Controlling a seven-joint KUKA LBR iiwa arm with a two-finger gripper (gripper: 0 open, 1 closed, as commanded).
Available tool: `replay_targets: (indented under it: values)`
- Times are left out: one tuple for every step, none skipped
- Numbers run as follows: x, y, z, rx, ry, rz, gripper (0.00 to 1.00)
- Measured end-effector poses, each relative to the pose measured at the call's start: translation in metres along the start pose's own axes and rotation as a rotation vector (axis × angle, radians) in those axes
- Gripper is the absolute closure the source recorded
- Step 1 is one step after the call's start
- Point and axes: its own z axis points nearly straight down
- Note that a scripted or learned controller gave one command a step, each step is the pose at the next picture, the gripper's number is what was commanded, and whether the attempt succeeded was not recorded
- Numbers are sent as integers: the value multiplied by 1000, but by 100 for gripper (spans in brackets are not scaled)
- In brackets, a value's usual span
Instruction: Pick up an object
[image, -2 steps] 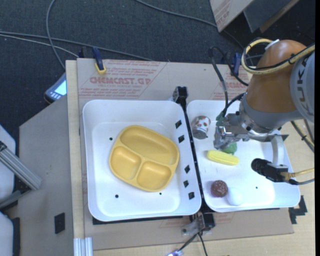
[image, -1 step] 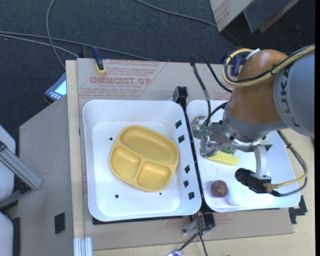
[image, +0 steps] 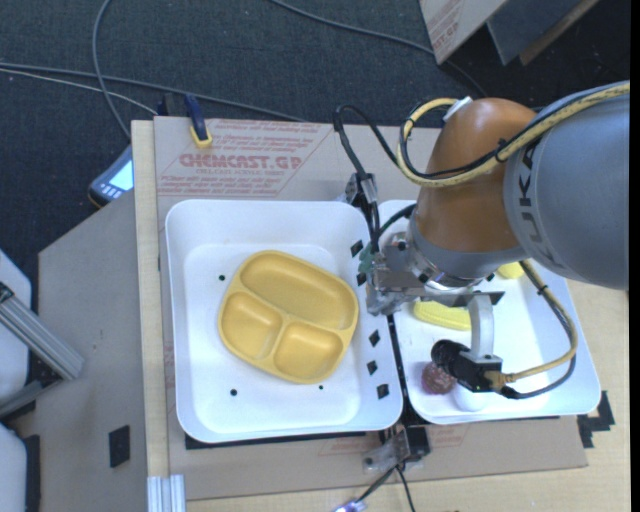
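Camera view: gripper (image: 385, 295) low over right bin (image: 570, 400), grip state impossible to tell; banana (image: 443, 316) just beside, nothing visibly lifted.

yellow divided plate (image: 288, 316), white bins (image: 190, 300), yellow banana (image: 440, 316), grey arm (image: 590, 190) with orange band (image: 475, 170)

My bench is a tan cardboard-topped board (image: 245, 160) with red CHEMCAST print, sitting on dark grey carpet floor (image: 60, 120). Thin grey cables (image: 100, 60) trail across that carpet, and a brown cardboard box corner (image: 455, 20) pokes in up top. Grey metal rail (image: 35, 325) at far left; lighting even, soft shadows.
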Motion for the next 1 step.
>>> replay_targets:
  values:
    - [-3, 0, 0, 0, -1, 6, 0]
